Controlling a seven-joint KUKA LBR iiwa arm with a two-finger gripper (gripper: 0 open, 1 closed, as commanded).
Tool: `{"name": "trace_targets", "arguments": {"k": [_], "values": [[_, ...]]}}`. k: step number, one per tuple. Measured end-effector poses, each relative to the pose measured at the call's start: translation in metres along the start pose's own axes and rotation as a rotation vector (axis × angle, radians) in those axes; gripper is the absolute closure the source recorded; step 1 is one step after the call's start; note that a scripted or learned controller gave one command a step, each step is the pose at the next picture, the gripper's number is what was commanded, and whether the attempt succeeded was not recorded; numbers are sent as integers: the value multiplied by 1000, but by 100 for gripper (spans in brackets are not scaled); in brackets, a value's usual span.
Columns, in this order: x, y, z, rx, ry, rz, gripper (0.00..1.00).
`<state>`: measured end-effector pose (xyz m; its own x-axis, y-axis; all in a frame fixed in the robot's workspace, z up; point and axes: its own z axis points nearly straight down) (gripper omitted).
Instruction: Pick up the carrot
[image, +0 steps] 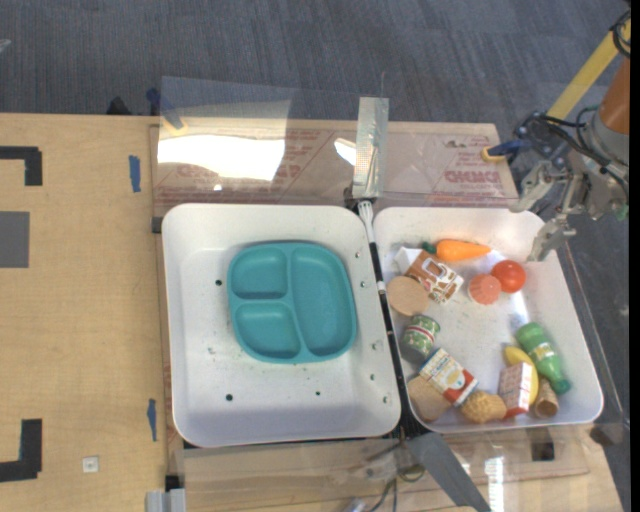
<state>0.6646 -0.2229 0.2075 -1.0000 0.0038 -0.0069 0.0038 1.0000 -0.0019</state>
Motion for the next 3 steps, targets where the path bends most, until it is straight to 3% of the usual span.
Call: {"name": "trace_targets", "arguments": {"k": [1,2,3], "values": [[84,32,110,1,-4,-78,0],[176,67,116,3,-13,-156,0],[172,68,103,6,-25,-159,100]]}}
